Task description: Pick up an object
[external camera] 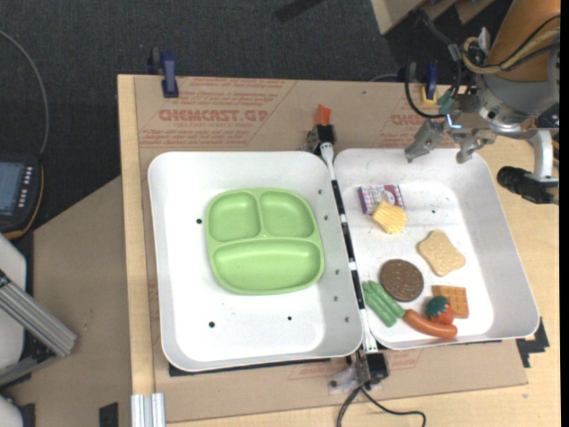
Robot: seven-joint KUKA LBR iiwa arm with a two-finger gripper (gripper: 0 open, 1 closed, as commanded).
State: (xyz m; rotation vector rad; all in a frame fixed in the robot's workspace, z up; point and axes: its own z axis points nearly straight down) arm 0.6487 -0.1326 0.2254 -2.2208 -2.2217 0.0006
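A: Where is the gripper (442,143) seen?

B: It is seen above the far edge of the right bin (498,205), near its upper rim. The two fingers (420,147) are spread apart, and nothing is held between them.

A: And what is laid in that bin?

B: Several toy foods are scattered there. A purple packet (380,195) is placed toward the far left part, with a yellow corn piece (389,217) touching its near edge. A slice of toast (441,252) is found to the right of the middle, and a brown round cookie (402,278) is set just beside it on the left. An orange waffle square (452,298) is seen near the front, with a small strawberry (436,308) overlapping its left corner. A sausage (430,325) is laid along the front, and green beans (382,302) are lined up against the bin's left wall (tilted slightly).

A: Is any of it touched by the fingers?

B: No; all the pieces are kept well apart from them.

A: What is held by the left bin (178,265)?

B: A green divided plate (264,240) is placed at its middle. Both bins are carried side by side on a brown board (231,114) over the tabletop (89,238).
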